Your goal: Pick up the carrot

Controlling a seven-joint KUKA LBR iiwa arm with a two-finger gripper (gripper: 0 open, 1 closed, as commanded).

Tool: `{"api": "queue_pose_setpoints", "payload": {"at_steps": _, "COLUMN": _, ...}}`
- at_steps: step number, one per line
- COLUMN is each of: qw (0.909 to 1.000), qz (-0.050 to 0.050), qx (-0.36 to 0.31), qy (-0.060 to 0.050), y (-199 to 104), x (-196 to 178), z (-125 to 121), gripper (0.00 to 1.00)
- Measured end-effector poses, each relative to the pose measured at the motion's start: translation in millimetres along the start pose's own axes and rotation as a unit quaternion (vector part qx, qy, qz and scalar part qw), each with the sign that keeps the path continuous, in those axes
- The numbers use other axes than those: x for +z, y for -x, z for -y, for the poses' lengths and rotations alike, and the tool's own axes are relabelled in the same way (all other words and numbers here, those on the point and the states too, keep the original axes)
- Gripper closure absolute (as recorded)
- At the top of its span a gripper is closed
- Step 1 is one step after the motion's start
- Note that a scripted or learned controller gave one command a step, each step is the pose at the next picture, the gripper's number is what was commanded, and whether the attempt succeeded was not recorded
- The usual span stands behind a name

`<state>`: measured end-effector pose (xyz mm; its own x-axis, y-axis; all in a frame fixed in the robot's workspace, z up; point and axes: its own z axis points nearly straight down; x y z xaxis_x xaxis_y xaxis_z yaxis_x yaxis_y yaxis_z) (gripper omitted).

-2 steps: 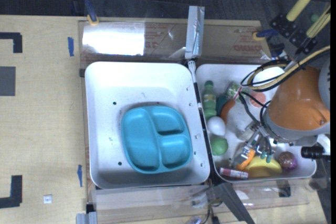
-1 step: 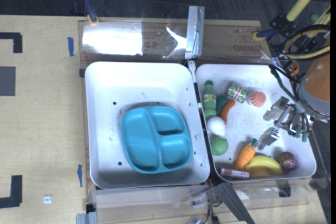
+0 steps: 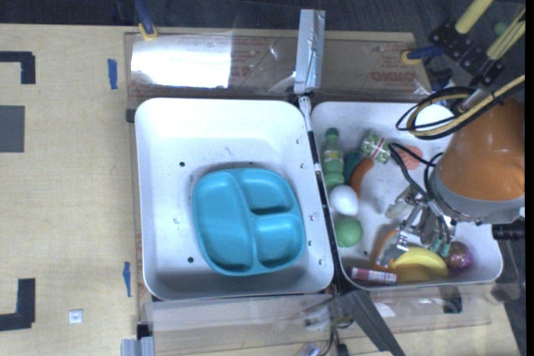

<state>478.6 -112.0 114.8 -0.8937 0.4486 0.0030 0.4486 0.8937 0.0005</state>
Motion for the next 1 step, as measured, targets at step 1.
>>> {"api": "queue_pose_setpoints", "payload": {"at_steps": 1, "qw": 0.9780, "qz": 0.007, "qx": -0.209, "qy": 0.001, "y": 14.5, "x": 25.0, "z": 16.9, "gripper": 0.00}}
